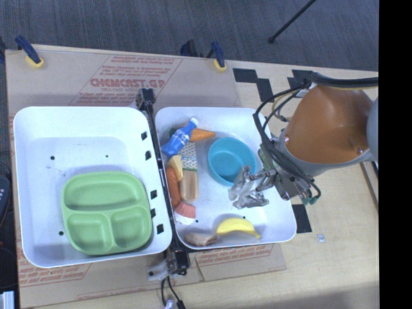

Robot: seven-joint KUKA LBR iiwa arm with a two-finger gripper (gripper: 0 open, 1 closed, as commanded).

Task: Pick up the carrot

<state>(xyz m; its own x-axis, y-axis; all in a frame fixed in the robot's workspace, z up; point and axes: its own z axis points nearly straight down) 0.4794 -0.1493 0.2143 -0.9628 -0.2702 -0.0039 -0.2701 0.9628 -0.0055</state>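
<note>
The carrot [203,134] is lying in the right bin [270,118], touching the upper left rim of the blue bowl [230,160], with its tip pointing away from the bowl toward the blue bottle [179,138]. The tool [248,188] is hovering just below the bowl, at its lower right edge, well apart from the carrot. Its metal fingers [241,180] are standing a little apart, and nothing is sitting between them. The arm's orange band [328,124] is hanging over the bin's right rim, to the right of the bowl. A banana [237,227] is lying below the bowl, near the bin's bottom rim. More toy food is stacking up to the left of the bowl. Farther left of the bowl, the left bin [38,134] is holding a green divided plate [107,212].
</note>
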